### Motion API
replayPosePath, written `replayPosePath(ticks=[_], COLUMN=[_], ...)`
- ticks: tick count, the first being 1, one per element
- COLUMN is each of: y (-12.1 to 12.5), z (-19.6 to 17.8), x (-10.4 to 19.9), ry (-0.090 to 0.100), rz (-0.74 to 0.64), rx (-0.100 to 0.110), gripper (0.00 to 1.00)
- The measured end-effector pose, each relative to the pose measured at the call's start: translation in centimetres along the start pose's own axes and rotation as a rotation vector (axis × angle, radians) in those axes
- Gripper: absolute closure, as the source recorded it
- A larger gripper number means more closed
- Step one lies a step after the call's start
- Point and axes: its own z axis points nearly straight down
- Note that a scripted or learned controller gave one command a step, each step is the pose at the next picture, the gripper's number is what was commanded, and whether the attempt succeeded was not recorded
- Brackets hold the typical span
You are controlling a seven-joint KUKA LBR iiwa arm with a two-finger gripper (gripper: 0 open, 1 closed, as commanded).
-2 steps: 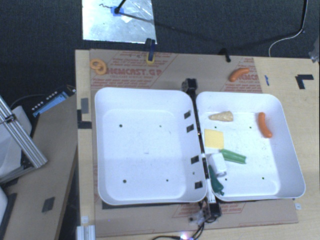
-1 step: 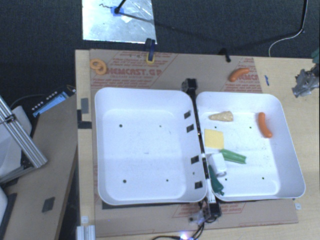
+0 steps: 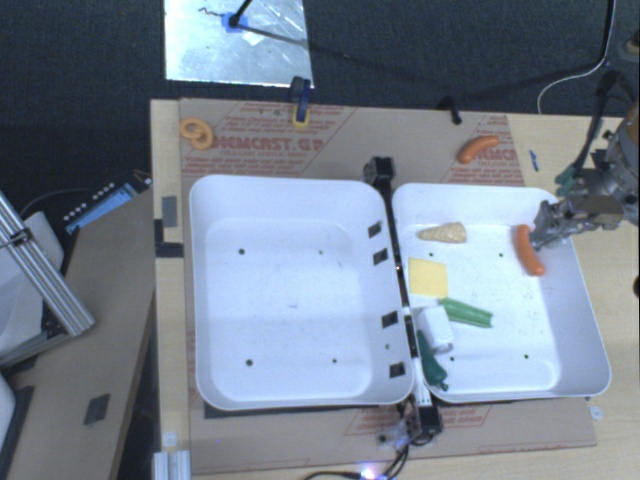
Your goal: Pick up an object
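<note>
Crowding the right bin (image 3: 590, 358), orange sausage (image 3: 528, 249) touches the hand (image 3: 548, 230), its grip unclear, beside yellow square (image 3: 428, 277).

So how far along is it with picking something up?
Nothing looks lifted yet. The gripper sits low at the right bin's far right edge, next to the orange sausage, which lies on the bin floor. The yellow slice and green piece lie untouched. Grasping and lifting remain.

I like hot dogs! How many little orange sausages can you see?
2. One orange sausage lies in the right white bin beside the gripper; another orange sausage rests on the cardboard behind it.
</note>
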Motion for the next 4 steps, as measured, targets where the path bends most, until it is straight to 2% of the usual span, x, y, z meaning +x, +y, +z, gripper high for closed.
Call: replayPosePath(ticks=[1,2,3,4], y=[3.8,7.0,5.7,-1.3], z=[2.9,-0.1,-17.4,-10.2], x=[-5.9,-6.6,-6.5,-5.4], ry=[-0.006,-0.005,-0.009,-0.001], rz=[0.011,0.003,0.003,0.008], rx=[-0.008,-0.013,-0.028,-0.001], gripper=[1.0,1.0,1.0,1.0])
